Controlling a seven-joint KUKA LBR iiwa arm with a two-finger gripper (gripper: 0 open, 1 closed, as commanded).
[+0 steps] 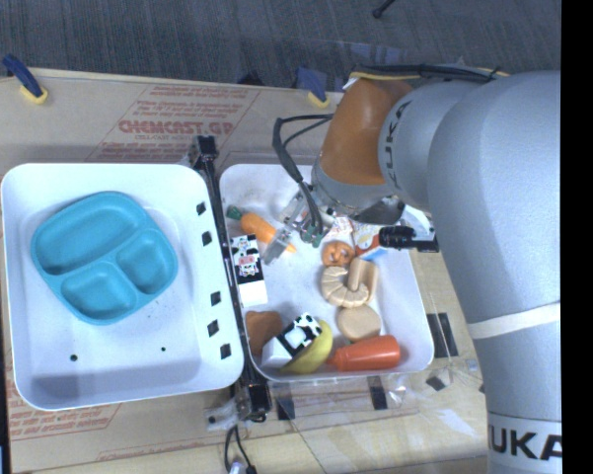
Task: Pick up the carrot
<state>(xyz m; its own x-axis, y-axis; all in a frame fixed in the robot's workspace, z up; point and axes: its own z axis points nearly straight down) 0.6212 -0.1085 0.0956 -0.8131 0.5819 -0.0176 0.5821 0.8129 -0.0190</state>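
The carrot (258, 229) is a small orange piece with a green top, lying in the upper left part of the right bin (412, 294), close to the divider. My gripper (288, 233) hangs low over the carrot's right end, touching or nearly touching it. The grey arm with its orange band (360, 136) comes in from the right and hides the bin's back right corner.
Several toy foods fill the right bin: a small orange piece (335, 254), beige pieces (348, 284), a red-orange item (367, 353), a yellow fruit (314, 352), a brown piece (263, 325). The left bin (39, 373) holds a blue divided plate (104, 255).
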